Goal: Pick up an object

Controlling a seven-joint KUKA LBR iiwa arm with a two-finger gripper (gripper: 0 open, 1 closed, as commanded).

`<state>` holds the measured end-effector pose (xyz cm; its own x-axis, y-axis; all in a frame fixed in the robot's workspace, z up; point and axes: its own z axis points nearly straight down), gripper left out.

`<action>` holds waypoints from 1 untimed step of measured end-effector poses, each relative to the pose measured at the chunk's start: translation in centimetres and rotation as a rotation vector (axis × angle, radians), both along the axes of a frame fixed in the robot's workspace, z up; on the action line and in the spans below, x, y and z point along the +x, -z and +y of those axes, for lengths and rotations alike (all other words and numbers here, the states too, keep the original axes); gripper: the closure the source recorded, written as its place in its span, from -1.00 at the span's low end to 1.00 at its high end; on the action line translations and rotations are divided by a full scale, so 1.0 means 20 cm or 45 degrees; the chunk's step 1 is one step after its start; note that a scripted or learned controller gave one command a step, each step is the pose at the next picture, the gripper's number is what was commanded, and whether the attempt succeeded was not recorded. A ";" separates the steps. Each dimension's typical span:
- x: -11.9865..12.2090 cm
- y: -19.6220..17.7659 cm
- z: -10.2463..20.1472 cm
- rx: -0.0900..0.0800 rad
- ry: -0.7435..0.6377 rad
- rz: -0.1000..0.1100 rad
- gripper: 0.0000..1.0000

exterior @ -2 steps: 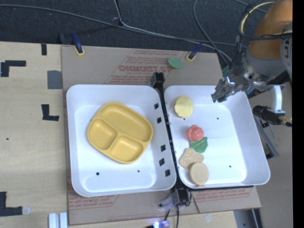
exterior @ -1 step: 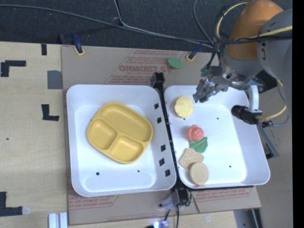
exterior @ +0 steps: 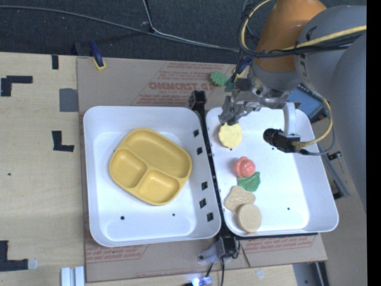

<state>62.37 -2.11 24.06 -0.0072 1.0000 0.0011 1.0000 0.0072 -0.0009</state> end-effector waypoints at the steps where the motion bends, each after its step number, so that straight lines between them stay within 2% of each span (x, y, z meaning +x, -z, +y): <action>1: 0.01 0.07 0.26 -0.001 0.001 0.003 1.00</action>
